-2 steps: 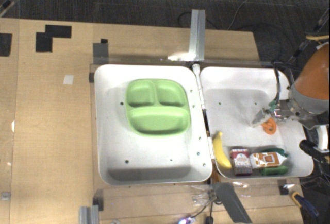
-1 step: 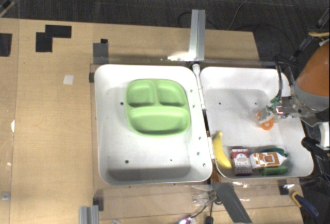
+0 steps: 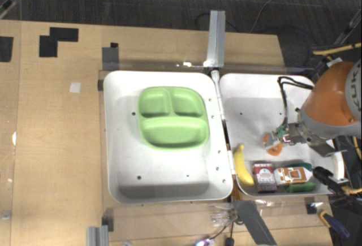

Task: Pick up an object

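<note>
the gripper [image 3: 276, 138] hangs low in the right bin [image 3: 249, 92], just above a small orange object [image 3: 275, 150] near the bin's front edge; i cannot tell its state. a banana [image 3: 242, 164] and snack packets [image 3: 283, 176] crowd that front edge, so a slightly off descent could nudge them or close on nothing.

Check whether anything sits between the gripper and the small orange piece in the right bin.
Nothing visible does. The gripper is low in the right bin, right above and beside the small orange piece. The banana and the packaged items lie nearer the bin's front edge, off to the side.
</note>
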`<state>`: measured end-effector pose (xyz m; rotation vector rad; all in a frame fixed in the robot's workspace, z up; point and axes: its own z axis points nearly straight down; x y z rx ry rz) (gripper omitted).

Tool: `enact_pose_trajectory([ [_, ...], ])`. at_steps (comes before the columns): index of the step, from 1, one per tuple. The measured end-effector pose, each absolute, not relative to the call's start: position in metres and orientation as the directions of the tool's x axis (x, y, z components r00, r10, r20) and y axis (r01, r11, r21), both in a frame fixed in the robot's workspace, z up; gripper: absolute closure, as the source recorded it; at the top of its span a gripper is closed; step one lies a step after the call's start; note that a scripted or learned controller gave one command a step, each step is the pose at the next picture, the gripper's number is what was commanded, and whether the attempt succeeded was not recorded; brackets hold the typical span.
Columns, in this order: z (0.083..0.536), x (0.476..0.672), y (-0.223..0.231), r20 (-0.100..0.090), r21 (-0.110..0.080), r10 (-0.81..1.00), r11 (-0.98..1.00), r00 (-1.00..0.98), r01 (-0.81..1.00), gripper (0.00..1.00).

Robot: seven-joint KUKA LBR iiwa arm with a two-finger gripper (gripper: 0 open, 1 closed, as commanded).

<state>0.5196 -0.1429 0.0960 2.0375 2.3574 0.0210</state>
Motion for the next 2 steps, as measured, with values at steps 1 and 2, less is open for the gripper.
enact_pose_trajectory([
  [1, 0.192, 0.546, -0.078, -0.002, 0.007, 0.975, 0.220, -0.220, 0.975, 1.00],
  [2, 0.203, 0.546, -0.119, -0.002, 0.005, 0.979, 0.206, -0.206, 0.979, 1.00],
])
